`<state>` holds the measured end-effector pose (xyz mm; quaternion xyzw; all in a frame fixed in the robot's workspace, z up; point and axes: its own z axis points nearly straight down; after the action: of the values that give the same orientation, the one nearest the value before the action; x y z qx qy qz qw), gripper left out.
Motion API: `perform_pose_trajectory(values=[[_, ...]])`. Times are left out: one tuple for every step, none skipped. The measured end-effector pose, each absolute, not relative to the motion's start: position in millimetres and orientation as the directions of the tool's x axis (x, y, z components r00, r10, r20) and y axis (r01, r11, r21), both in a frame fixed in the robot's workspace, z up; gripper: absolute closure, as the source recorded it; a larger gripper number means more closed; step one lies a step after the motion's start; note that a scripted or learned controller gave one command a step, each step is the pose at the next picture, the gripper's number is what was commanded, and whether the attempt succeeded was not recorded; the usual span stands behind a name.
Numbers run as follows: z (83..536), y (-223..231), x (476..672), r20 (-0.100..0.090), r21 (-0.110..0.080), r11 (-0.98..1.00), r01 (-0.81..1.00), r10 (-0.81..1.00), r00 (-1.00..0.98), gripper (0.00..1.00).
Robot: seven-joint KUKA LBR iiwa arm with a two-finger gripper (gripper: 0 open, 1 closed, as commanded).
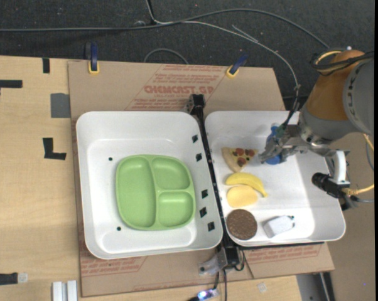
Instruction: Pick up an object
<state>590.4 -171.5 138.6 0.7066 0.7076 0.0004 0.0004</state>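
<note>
The right bin point(314, 231) holds a pizza slice point(238, 157), a yellow banana point(246, 181), a pale yellow round piece point(240, 197), a brown cookie point(242, 223) and a small grey-white object point(279, 225). My gripper point(274, 152) hangs low over the upper middle of this bin, just right of the pizza slice, with blue parts at its tip. Nothing is visibly held between its fingers.
The left bin point(91, 130) contains a green divided plate point(155, 190). Both bins rest on a cardboard sheet point(170, 86) held by clamps. A black divider point(203, 162) with cables runs between the bins. The arm's body point(336, 105) covers the right bin's upper right corner.
</note>
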Motion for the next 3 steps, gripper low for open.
perform_pose_trajectory(values=[[183, -173, 585.4, -0.001, 0.002, 0.002, 1.0, 1.0, -0.002, 1.0], [244, -179, 585.5, -0.002, 0.004, 0.001, 1.0, 1.0, -0.001, 1.0], [230, -125, 591.5, 0.001, -0.001, 0.006, 1.0, 1.0, -0.006, 1.0]])
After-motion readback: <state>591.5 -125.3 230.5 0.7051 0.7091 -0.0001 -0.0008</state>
